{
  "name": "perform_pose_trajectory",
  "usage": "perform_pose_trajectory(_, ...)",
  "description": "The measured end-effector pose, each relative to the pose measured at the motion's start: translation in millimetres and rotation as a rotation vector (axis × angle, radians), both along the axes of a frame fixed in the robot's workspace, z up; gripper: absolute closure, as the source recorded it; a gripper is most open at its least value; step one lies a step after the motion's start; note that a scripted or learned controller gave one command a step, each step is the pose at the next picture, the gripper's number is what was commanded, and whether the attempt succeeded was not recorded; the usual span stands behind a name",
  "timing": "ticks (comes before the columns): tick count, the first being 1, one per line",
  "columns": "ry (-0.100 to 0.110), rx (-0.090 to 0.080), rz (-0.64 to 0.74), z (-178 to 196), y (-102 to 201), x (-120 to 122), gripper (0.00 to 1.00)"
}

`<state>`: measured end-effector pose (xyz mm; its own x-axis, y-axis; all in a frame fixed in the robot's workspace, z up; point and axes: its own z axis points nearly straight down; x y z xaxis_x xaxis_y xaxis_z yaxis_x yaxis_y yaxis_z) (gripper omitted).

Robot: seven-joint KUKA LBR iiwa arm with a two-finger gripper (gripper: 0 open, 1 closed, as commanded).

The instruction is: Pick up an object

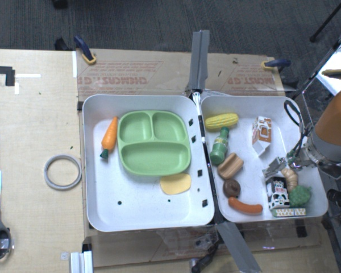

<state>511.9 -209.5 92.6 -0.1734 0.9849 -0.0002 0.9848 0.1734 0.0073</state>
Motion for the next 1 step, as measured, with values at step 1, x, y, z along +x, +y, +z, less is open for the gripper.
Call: perform_pose_trajectory(1,0.006,0.0,0.027,-1.8,42.9,0.6,0.0)
